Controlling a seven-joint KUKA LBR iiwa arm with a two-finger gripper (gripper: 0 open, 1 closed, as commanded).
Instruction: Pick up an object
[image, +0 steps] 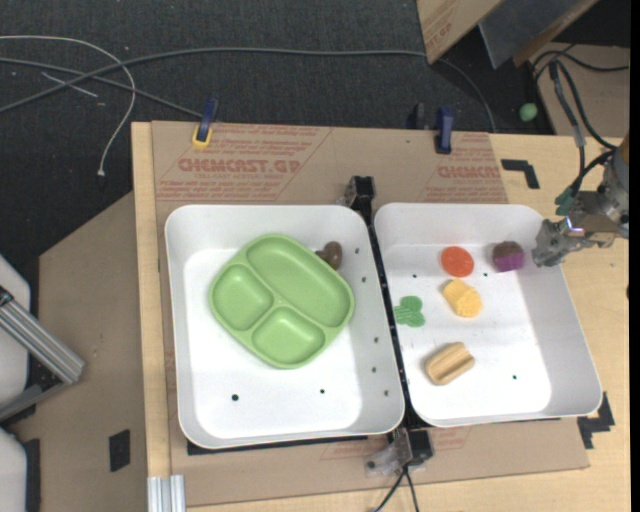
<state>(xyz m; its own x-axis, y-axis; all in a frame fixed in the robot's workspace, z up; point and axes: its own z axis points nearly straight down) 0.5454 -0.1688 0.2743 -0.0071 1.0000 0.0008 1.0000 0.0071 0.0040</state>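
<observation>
Bread-like roll (448, 362) nearest, loose in right bin (560, 395). Gripper (553, 243) hovers at rim beside purple piece (508, 257); grasp unreadable. Risk: clipping bin wall, nudging piece away.

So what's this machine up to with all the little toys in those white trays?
The arm comes in from the right, and its pincer sits at the right rim of the right bin, beside a purple toy, with nothing in it yet. That bin also has an orange-red round piece, a yellow piece, a small green piece and a tan bread-like roll. The left bin holds a green divided plate with a small brown thing at its edge.
</observation>
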